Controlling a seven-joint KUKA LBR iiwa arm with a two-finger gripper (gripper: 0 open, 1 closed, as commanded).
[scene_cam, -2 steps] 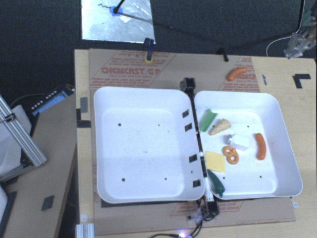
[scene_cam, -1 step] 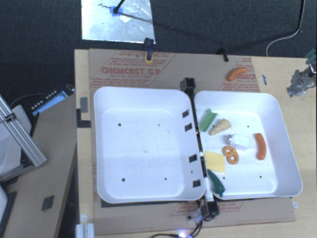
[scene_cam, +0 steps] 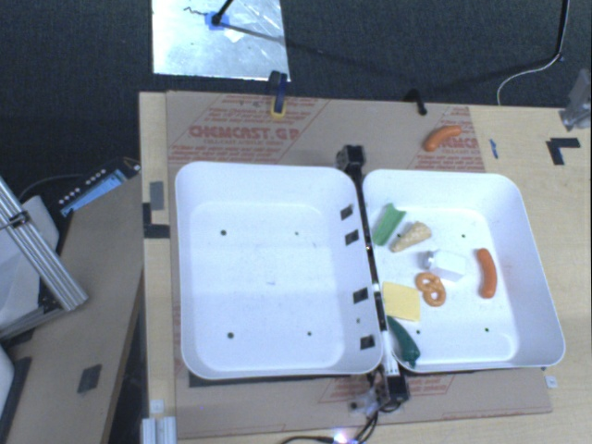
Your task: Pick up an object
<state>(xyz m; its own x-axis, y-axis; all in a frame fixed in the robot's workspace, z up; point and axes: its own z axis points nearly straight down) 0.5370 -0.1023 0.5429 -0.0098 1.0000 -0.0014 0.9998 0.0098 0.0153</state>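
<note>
Picking not yet begun: two white bins on a bench, toy food waiting in the right one

A tan bench (scene_cam: 111, 248) stood on dark carpet, a cardboard sheet (scene_cam: 250, 128) under both bins. The left bin (scene_cam: 268, 276) lay bare; the right bin (scene_cam: 518, 248) held a cheese slice (scene_cam: 401, 301), a sausage (scene_cam: 487, 273), a green wedge (scene_cam: 388, 222), a bread piece (scene_cam: 410, 237) and a pretzel (scene_cam: 430, 289), close together near the divider. A grey shape at the right edge was probably the claw (scene_cam: 581, 102), well apart from them; whether it was open or closed could not be told. The next move likely called for reaching over the right bin and descending on one item, the sausage being the most isolated
</note>
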